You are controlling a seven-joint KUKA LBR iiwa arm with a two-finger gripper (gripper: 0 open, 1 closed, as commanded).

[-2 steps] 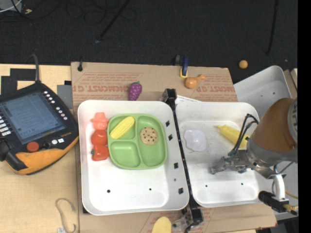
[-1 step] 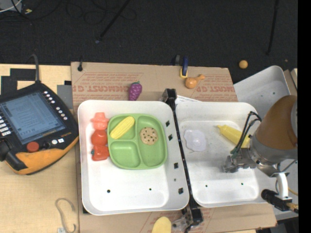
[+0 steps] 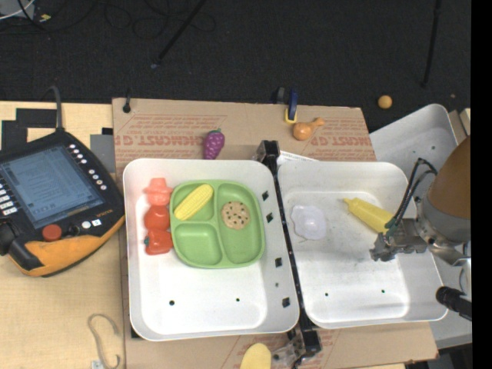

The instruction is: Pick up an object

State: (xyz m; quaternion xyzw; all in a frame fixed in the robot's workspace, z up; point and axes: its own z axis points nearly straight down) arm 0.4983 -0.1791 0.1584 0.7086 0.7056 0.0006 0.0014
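Two white bins sat side by side: left bin (image 3: 154, 298) held a green tray (image 3: 201, 246) w/ corn (image 3: 191, 201) & cookie (image 3: 235, 215), red toy (image 3: 157, 220) beside it. Right bin (image 3: 354, 298) held a clear cup (image 3: 310, 222) & yellow bottle (image 3: 368, 213). Gripper (image 3: 384, 252) sat low just below the bottle at the bin's right side; claw state: can't tell.

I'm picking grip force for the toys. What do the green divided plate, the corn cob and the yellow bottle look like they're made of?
Green divided plate: likely moulded hard plastic, smooth with a slight sheen on its ridges.
Corn cob: probably plastic or rubbery toy food, bumpy kernel texture, matte yellow.
Yellow bottle: seems to be plastic, smooth and evenly coloured; too small to tell if soft or rigid.
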